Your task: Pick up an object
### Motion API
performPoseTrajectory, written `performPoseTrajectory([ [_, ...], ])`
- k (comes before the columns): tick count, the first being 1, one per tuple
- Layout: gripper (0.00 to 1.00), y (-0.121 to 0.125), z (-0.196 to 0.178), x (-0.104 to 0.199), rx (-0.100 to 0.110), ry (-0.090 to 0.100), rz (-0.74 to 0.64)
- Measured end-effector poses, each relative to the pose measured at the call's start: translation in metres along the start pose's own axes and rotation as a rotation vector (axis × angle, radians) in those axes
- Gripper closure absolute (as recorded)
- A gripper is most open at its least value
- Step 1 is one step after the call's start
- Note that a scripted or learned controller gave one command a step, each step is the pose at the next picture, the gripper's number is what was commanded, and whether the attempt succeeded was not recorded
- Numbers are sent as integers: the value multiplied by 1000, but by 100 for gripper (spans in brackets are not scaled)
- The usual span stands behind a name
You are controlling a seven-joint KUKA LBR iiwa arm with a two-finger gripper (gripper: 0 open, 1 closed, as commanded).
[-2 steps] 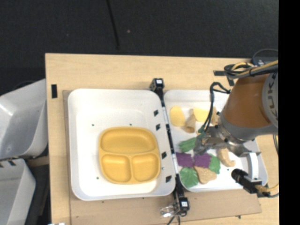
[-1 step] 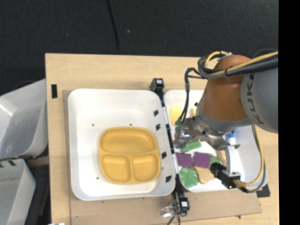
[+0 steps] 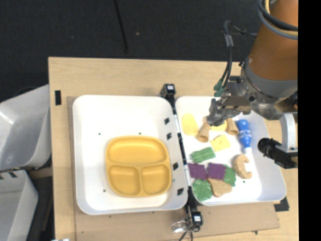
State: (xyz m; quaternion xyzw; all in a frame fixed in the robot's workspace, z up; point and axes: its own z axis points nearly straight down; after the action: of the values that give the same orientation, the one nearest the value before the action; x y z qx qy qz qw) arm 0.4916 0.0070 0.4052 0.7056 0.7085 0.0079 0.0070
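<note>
My gripper (image 3: 217, 116) hangs low over the back middle of the right bin (image 3: 266, 185), on the grey arm with the orange band. Right under it lie a tan cone-shaped piece (image 3: 203, 132) and a small yellow piece (image 3: 218, 127), partly hidden by the gripper. A yellow oval (image 3: 188, 124) lies to its left and a blue bottle (image 3: 244, 133) to its right. I see no object lifted off the bin floor.
The right bin also holds a yellow square (image 3: 221, 142), a green piece (image 3: 202, 154), two purple blocks (image 3: 206, 171), a tan croissant (image 3: 243, 165), a tan cookie (image 3: 220, 187) and more green pieces. A yellow divided tray (image 3: 138, 164) sits in the left bin (image 3: 90, 134).
</note>
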Motion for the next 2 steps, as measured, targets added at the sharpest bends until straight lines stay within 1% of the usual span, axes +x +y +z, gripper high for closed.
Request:
performPoseTrajectory([
  [1,100,-2,47,33,22,-2,-1],
  [2,100,2,-124,95,1,4,-6],
])
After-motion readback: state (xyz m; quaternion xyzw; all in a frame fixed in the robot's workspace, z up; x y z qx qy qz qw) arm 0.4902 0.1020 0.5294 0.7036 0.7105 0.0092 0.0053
